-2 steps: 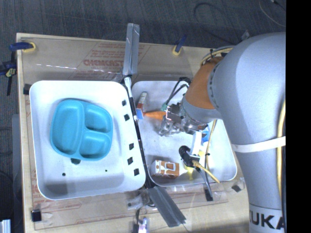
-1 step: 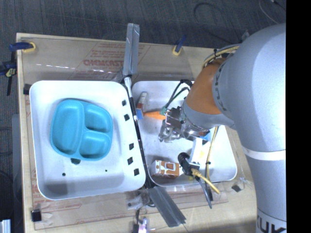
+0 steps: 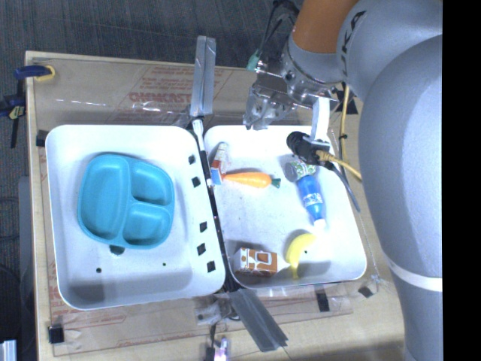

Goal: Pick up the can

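A small slim can (image 3: 219, 164), silver with a red band and a blue end, lies against the left wall of the right bin (image 3: 342, 232), close to the divider. My gripper (image 3: 258, 119) hangs over the far rim of the right bin, up and to the right of the can and apart from it. I see nothing in its grasp. The grey arm with its orange band (image 3: 323, 13) reaches in from the upper right.
In the right bin lie an orange carrot (image 3: 248, 178) just right of the can, a blue tube (image 3: 309, 194), a yellow banana (image 3: 298, 250) and a brown carton (image 3: 258, 261). A black cable fitting (image 3: 301, 144) hangs near the tube. The left bin (image 3: 68, 269) holds a blue divided plate (image 3: 126, 198).
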Tool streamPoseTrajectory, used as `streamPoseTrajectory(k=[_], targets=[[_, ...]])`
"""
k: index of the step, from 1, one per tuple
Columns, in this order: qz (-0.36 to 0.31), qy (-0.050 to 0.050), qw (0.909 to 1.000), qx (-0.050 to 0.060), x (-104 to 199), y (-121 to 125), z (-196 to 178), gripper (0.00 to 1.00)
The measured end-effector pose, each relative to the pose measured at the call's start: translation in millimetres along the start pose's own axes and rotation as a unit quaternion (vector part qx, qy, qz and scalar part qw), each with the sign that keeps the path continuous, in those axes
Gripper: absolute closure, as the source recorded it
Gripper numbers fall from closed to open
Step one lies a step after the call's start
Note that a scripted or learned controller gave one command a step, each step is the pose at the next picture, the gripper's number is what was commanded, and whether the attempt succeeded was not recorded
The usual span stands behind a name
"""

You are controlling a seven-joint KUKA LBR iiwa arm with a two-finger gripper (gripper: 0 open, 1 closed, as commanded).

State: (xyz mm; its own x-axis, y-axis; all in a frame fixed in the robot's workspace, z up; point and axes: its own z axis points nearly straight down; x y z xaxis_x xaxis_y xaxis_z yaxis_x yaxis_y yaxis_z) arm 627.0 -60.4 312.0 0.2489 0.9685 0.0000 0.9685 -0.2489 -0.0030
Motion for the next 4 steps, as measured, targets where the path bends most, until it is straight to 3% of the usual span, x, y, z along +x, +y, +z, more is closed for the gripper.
streamPoseTrajectory(k=[1, 2, 3, 4], targets=[[0.062, -0.001, 0.9981, 0.002, 25, 5, 30, 1.00], [0.035, 0.000, 0.9994, -0.001, 30, 22, -131, 1.00], [0.041, -0.001, 0.9991, 0.002, 38, 16, 63, 1.00], [0.115, -0.001, 0.9934, 0.002, -21, -34, 97, 1.00]])
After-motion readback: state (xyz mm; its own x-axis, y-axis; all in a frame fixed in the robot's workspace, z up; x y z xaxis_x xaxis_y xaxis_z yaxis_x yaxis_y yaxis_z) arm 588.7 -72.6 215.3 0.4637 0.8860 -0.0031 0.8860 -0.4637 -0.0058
